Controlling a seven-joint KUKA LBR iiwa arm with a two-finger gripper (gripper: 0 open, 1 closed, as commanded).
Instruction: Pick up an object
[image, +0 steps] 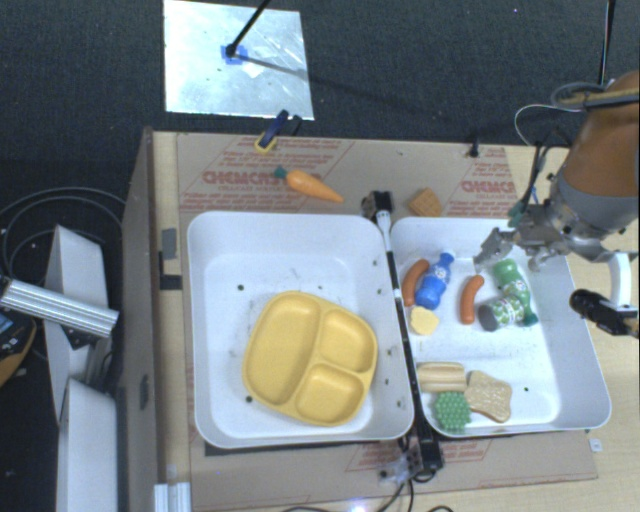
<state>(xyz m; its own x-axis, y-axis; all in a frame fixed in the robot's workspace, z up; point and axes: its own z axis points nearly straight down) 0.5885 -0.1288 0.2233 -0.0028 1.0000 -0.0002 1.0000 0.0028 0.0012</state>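
Arm reaches in from the right, orange band above the wrist; gripper (522, 247) hangs over the far part of the right bin (580, 385), fingers spread apart with nothing between them; one fingertip (493, 247) sits above the bin floor just beside the green bottle (513, 297).

Right bin holds the toys: blue bottle (434, 281) near the divider, an orange sausage (414, 281) touching its left side; a second sausage (470, 298) upright between blue bottle and green bottle; pale yellow piece (425, 321) just below the blue bottle; bread roll (442, 376), toast slice (489, 395) and green bumpy ball (451, 410) clustered at the near edge, touching one another.

Left bin (215, 330) carries a yellow divided plate (311, 356), slightly askew.

Outside the bins, on the cardboard: a carrot (310, 184) and a small cracker (425, 203) beyond the far rims.
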